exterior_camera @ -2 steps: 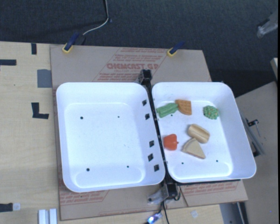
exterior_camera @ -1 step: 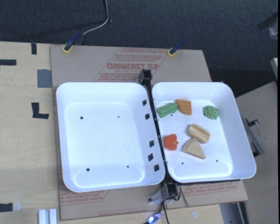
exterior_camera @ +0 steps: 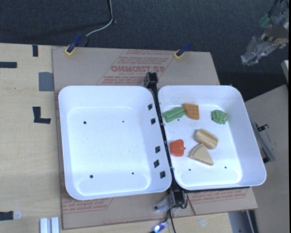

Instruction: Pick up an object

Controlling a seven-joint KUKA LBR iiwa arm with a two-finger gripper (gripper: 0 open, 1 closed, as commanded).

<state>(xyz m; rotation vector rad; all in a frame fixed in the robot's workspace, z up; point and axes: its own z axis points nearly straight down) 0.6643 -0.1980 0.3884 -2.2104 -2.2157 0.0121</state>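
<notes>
While the claw (exterior_camera: 262, 45) is hanging high, beyond the right bin (exterior_camera: 233, 93), I cannot tell if it is gripping anything; next it is needing to drop toward the orange toy (exterior_camera: 177, 147).

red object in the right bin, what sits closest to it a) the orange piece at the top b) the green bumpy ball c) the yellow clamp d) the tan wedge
d: the red object lies low in the right bin near the centre divider, and the tan wedge lies just to its right, nearer than any other piece.
</notes>
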